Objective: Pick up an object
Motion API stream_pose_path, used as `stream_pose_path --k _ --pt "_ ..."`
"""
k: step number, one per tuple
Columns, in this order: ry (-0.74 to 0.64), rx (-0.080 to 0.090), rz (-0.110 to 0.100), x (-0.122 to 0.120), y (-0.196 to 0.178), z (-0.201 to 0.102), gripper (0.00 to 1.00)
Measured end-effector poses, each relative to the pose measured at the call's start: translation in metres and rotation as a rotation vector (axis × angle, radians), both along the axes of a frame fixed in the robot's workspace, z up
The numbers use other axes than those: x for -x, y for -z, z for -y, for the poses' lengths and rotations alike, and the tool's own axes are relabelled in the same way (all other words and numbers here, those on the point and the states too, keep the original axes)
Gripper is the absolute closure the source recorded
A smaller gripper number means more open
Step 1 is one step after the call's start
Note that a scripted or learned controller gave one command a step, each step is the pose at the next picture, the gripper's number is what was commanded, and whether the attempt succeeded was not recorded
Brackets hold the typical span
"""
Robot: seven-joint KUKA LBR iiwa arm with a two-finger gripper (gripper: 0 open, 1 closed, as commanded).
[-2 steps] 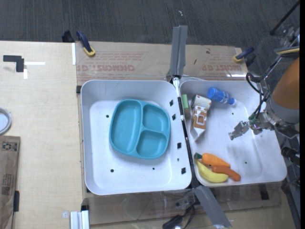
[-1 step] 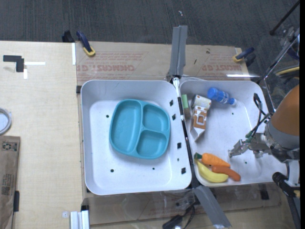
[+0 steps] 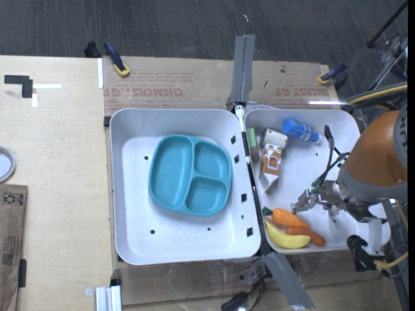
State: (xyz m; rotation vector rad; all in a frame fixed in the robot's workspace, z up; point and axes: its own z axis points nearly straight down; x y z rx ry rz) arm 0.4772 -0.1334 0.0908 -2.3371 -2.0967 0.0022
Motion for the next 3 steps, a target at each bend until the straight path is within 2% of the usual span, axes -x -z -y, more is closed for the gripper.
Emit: stream_pose_path --k 1,2,3 --pt "-0.167 0.006 0.008 -0.002 -0.002 -0.031 0.0" --pt "-0.14 0.002 0.001 -0.101 -0.001 -0.014 0.0" --pt "-0.258 0.002 0.003 -0.118 -0.075 -0.016 0.0"
